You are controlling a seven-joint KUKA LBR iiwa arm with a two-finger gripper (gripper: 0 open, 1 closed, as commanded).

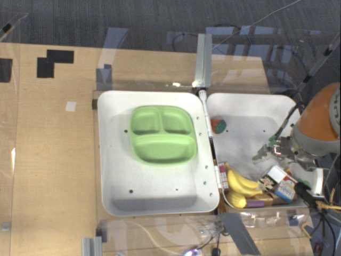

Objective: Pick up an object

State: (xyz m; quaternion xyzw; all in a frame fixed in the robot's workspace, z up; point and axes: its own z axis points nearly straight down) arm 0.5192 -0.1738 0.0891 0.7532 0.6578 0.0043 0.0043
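Pale wooden bench (48, 159), two shallow white bins. Left bin (114, 196) holds one green three-compartment plastic tray (162, 134). Right bin (250, 113): one small red-and-green strawberry toy (218, 125), one yellow banana bunch (241, 185), one small colourful box (281, 182) just right of the bananas. The gripper (269, 151) hangs above the bananas; open or closed, I cannot tell.

My own arm (319, 127) blocks the right bin's (250, 108) right edge. Bananas (242, 184) and a small box (282, 181) crowd its near corner, with perhaps more clutter underneath. A red-and-green piece (218, 125) sits alone by the divider (209, 137); the floor around it is open. A green tray (161, 134) fills the middle of the left bin (114, 159).
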